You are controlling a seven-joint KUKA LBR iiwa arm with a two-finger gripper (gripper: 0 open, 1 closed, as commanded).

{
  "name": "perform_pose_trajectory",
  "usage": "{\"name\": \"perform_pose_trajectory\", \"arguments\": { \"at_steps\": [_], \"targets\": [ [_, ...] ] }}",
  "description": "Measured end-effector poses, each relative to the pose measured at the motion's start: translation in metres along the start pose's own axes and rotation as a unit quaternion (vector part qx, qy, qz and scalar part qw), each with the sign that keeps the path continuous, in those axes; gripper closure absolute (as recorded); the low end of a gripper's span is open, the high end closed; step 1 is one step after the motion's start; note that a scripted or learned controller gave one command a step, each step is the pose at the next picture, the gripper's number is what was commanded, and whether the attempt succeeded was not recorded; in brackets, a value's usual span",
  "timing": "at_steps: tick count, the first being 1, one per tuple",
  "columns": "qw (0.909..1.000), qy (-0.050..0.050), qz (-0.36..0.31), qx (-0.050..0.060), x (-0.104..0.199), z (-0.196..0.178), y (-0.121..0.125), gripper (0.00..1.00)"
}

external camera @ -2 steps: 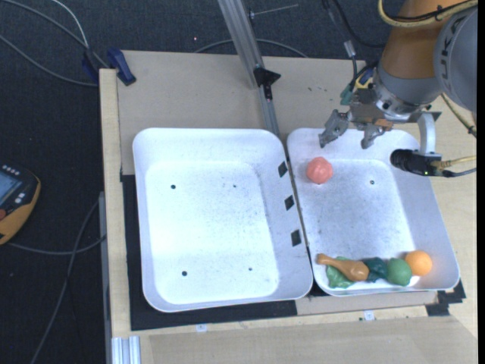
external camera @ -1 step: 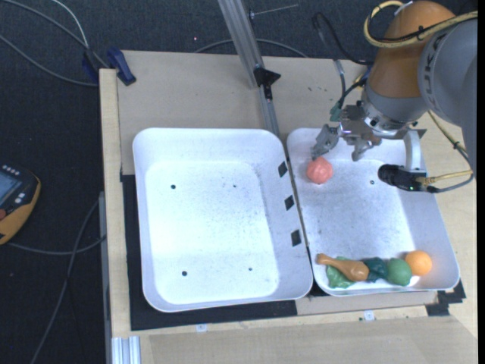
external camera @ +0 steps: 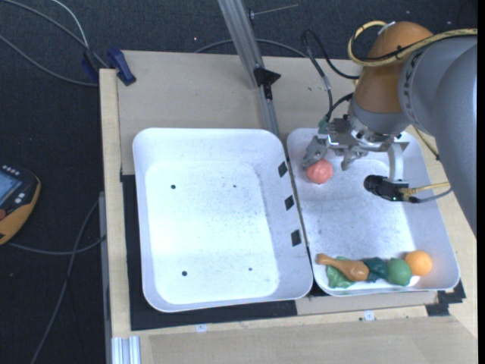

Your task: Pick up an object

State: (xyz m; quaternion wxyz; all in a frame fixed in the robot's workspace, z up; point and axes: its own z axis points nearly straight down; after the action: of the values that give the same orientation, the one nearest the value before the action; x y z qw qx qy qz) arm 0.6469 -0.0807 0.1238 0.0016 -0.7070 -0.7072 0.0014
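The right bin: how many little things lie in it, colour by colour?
In the right bin:
Pink ball: 1
Orange ball: 1
Green ball: 1
Tan drumstick-shaped toy: 1
Green leafy piece: 1
Dark teal piece: 1
Total: 6

From my station the feed came through evenly lit, with soft overhead light and no hard shadows. The two shallow white plastic bins (external camera: 204, 218) were the brightest things, close to washed out, so their fine speckling barely showed. The dark carpeted floor (external camera: 45, 279) at left sat dim and grainy. A mild sheen lay on the orange band of the grey arm (external camera: 394, 48). Only a faint shadow sat under the small pink ball (external camera: 320, 171). Detail was soft overall, and the small toys at the near right were slightly smeared.
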Motion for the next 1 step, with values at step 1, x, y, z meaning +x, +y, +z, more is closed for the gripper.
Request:
{"name": "perform_pose_trajectory", "arguments": {
  "at_steps": [1],
  "targets": [
    [1.0000, 0.000, 0.000, -0.004, 0.0001, -0.0148, 0.0023, 1.00]
  ]
}}
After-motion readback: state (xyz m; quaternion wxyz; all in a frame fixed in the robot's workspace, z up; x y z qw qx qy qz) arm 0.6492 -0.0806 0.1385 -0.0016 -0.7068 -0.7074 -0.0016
